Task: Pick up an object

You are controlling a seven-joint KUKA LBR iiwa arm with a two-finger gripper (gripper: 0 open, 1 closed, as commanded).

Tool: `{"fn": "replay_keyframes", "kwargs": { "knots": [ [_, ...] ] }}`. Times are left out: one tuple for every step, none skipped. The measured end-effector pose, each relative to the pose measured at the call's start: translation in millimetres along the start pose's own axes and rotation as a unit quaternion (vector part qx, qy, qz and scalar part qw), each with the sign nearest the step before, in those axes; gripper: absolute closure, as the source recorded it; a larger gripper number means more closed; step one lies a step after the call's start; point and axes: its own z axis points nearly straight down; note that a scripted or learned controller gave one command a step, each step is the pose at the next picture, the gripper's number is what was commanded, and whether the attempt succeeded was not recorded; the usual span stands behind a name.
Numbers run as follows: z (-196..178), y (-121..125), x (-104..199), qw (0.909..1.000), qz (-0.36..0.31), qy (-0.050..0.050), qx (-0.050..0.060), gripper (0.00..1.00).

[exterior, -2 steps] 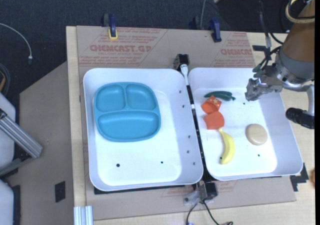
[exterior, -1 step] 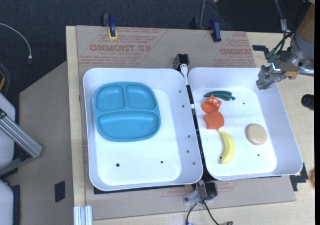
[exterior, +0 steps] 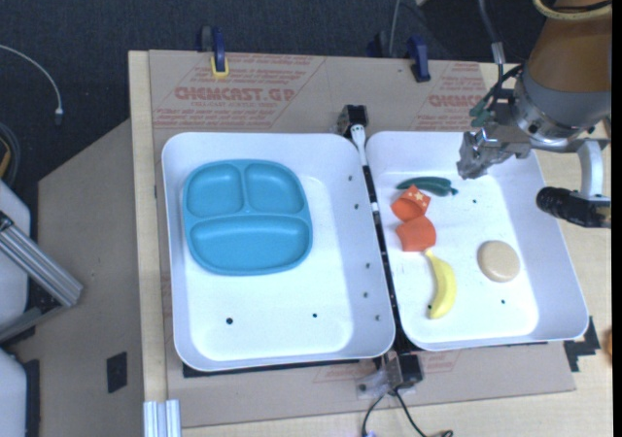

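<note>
Brown bench [exterior: 292, 85] holds 2 white bins. At 3 o'clock, the gripper [exterior: 473, 165] hangs above the right bin [exterior: 544, 314], near a green thing [exterior: 428, 185]; its grip, I cannot tell.

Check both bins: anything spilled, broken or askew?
Nothing stands out. The blue divided plate lies flat in the left bin. The right bin holds a banana, two orange-red pieces, a dark green item and a beige disc, all intact.
</note>
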Motion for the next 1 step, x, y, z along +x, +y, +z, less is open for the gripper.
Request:
{"fn": "replay_keyframes", "kwargs": {
  "knots": [
    [14.6, 1.7, 45.0, 1.0000, 0.001, -0.001, 0.000, 1.00]
  ]
}}
